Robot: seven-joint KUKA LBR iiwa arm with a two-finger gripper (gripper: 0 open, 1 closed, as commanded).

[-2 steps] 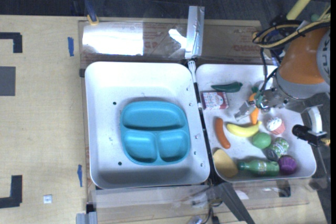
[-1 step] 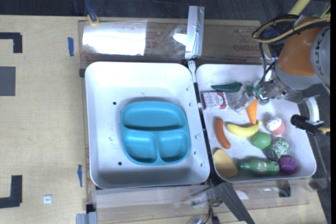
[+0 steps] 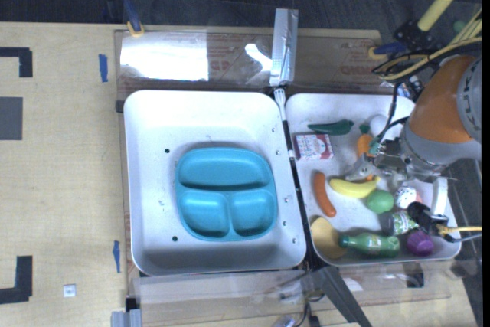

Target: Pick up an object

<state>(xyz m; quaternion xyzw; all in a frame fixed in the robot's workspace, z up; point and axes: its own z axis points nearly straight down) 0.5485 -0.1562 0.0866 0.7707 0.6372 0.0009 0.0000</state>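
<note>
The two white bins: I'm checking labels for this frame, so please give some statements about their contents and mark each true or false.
1. The blue three-compartment plastic tray lies in the left white bin. True.
2. The yellow toy banana lies in the left bin. False: it lies in the right white bin.
3. The green plastic bottle stands upright. False: it lies on its side.
4. The orange toy carrot lies left of the banana. True.

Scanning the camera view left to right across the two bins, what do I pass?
Left bin → blue divided tray → red-and-white packet → orange carrot-like piece → yellow banana → lime-green fruit → purple piece.
</note>
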